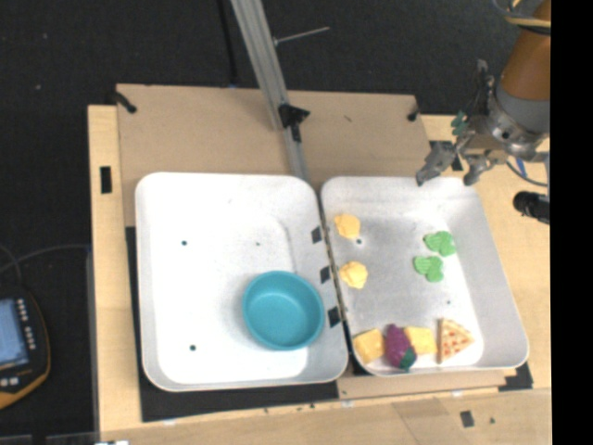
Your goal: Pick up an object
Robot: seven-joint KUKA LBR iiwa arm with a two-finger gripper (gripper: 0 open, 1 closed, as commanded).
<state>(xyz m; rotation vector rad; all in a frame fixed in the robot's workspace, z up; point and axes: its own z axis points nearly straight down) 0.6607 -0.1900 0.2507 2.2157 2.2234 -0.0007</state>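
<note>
A cluster of toy food is seen along the near rim of the right bin [496, 276]: a yellow block [368, 345], a purple grape bunch [397, 346], a second yellow piece [421, 340] and a pizza slice [453, 338] patterned in orange and white. The grapes are pressed between the two yellow pieces, while the pizza slice is set just beside them, nearest the corner. In the left bin [213, 221], a teal bowl [281, 310] is stood upright near the dividing rims.

Farther in, two green leafy pieces [433, 255] are laid close together at the middle of the right bin, and two small yellow lumps [349, 248] are lined up along its left wall, apart from one another.

At the far right corner, the gripper [451, 167] is held above the bin's rim with its fingers spread and nothing between them. The task is judged to be at its opening step: no object has been taken. A target must be chosen and the arm brought over it and lowered; the green pieces, nearest and free of neighbours, are judged the easier pick.
</note>
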